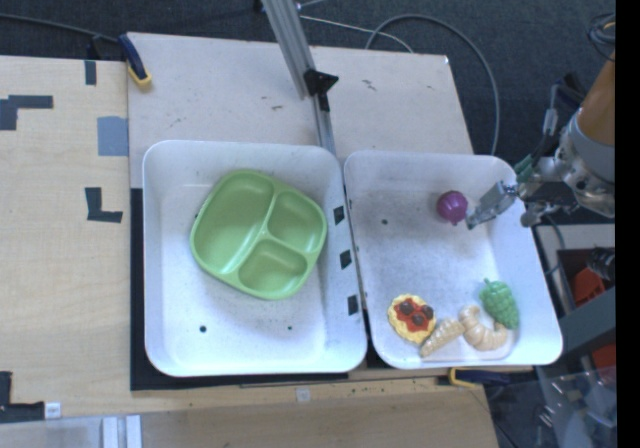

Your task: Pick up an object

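Observation:
The right bin point(420, 256) holds several small toys. A purple round fruit point(452, 205) lies near its far right. At the front sit a yellow and red pizza piece point(411, 317), a beige pastry-like piece point(468, 330) and a green leafy piece point(500, 303). My gripper point(493, 204) hangs over the bin's right edge, just right of the purple fruit and close to it. Nothing shows in its grasp.
In the left bin point(165, 266) lies a green divided plate point(258, 233). A metal pole point(290, 26) slants down to the bins' shared far rim. A yellow and blue clamp point(134, 61) sits at the bench's far left corner.

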Controlling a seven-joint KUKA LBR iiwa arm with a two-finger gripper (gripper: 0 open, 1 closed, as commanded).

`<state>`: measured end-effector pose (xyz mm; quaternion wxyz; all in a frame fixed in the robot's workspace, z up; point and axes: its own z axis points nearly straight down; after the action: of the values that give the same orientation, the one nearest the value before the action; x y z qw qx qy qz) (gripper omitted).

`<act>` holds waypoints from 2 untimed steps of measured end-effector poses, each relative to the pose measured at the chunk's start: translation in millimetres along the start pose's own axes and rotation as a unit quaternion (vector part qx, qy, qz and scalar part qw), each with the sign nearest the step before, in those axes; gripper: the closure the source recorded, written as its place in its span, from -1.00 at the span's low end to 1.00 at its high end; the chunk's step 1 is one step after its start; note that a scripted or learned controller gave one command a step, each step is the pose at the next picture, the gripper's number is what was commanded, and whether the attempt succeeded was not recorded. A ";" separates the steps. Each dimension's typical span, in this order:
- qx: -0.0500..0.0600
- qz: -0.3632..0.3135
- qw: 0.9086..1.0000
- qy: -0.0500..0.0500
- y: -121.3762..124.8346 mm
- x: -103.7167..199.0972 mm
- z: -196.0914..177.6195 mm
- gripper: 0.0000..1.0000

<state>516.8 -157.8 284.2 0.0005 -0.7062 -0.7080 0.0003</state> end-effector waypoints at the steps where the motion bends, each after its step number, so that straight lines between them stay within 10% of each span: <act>1: 0.000 0.000 1.000 0.000 0.0 -0.1 0.0 -1.00; 2: 0.003 0.001 1.000 0.001 -5.0 4.2 62.7 -1.00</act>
<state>511.7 -153.5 221.6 0.0032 -0.7067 -0.7075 0.0022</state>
